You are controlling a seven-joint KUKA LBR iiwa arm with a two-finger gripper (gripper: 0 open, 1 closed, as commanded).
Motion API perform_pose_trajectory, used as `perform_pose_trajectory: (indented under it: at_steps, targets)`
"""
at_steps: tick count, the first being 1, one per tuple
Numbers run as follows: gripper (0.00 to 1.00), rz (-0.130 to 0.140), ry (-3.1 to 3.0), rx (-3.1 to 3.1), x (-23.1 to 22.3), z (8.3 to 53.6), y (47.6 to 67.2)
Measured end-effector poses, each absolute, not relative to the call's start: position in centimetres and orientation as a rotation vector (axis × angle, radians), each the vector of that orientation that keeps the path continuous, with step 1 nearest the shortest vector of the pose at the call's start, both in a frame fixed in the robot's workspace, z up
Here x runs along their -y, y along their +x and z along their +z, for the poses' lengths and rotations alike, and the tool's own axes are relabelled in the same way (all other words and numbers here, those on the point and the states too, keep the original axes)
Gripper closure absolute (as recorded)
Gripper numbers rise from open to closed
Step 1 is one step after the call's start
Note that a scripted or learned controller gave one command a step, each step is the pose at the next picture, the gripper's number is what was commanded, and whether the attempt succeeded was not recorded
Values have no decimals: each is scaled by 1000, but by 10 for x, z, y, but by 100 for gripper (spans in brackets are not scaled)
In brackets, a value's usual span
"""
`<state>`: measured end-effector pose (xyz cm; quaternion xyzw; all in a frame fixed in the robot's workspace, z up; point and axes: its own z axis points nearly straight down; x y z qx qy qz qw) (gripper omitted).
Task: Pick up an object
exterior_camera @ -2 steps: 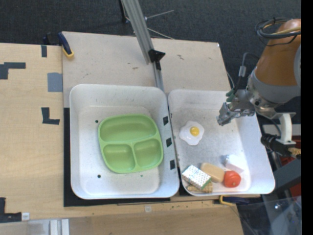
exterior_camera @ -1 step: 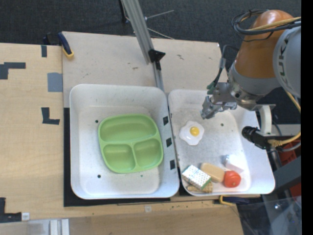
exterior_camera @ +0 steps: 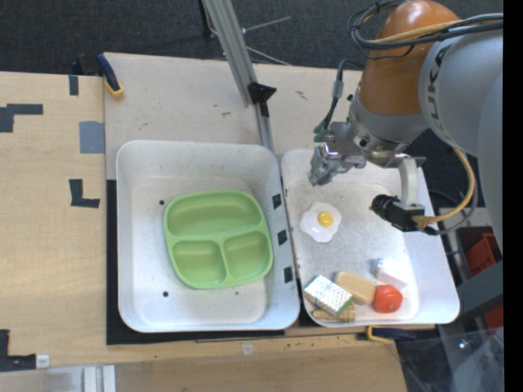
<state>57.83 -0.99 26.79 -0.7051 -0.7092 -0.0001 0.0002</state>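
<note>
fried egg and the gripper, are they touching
Apart. The camera view shows a strip of bare white bin floor between the gripper and the fried egg, which lies nearer the camera in the right bin.

The arm [exterior_camera: 466,72] is smooth pale grey with dark lettering on its shell. Above the fingers [exterior_camera: 320,172] an orange band [exterior_camera: 404,35] rounds the wrist. Black cables loop over it; a yellow cable runs to a black fitting beside the fingers.
</note>
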Motion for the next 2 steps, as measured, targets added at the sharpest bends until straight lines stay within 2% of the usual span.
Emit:
perform_pose_trajectory:
  at_steps: [1,2]
  targets:
    - [100,2,-2213,2227,-41,255,589]
    - [100,0,-2214,2228,-92,247,620]
